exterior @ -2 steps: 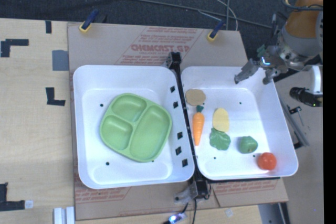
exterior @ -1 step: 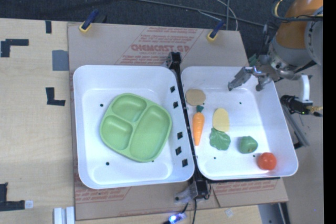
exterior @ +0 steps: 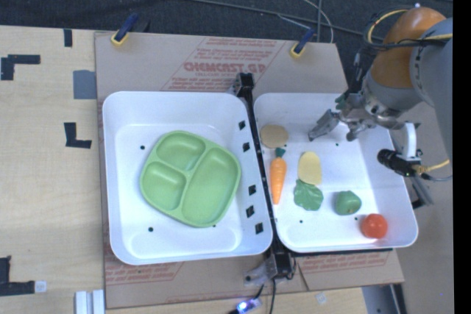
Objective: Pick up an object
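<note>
Over the right bin's far side, the gripper (exterior: pixel 340 127) hangs with fingers spread and nothing between them.

Toy food lies in the right bin (exterior: pixel 383 158), all of it to the left of and nearer than the gripper: a tan disc (exterior: pixel 274 135) by the left wall, a carrot (exterior: pixel 277 178) below it with its long axis running far to near, a yellow piece (exterior: pixel 310 167), a leafy green (exterior: pixel 308 195), a green ball (exterior: pixel 346 201) and a tomato (exterior: pixel 374 226) at the near right corner. The yellow piece looks the closest candidate, lying near-left of the fingertips with bare floor between them; reaching it would call for a short shift left and toward the near side, then a descent. The left bin (exterior: pixel 118 180) holds a green tray (exterior: pixel 191 178), well apart from the arm.
</note>
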You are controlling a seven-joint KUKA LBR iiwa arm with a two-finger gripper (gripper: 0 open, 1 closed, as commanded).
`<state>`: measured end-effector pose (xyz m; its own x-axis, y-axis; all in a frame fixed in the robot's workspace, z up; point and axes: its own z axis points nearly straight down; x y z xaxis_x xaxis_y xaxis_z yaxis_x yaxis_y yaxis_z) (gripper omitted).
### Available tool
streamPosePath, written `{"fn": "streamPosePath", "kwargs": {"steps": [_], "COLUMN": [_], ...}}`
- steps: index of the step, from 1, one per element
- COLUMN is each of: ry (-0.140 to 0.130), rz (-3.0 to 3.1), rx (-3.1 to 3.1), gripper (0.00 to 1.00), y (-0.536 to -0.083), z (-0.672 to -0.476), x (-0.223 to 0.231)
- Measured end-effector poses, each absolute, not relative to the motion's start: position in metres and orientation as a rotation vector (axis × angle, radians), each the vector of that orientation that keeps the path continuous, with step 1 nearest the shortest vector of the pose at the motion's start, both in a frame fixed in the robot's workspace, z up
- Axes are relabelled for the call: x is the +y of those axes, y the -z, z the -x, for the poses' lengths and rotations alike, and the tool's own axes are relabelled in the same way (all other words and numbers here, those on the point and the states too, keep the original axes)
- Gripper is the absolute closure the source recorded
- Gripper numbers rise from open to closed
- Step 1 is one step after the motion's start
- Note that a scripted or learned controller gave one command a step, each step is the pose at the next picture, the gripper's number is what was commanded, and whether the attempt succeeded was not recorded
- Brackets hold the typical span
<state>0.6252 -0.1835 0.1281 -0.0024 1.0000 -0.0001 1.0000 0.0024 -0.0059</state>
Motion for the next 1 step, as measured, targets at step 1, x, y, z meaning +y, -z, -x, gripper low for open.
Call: {"fn": "streamPosePath", "kwargs": {"steps": [1], "ry": [-0.003], "rz": [2.217], "rx": [-2.225], "gripper": [1.0], "y": [-0.1415], "z": [-0.6266], "x": [-0.1831]}}
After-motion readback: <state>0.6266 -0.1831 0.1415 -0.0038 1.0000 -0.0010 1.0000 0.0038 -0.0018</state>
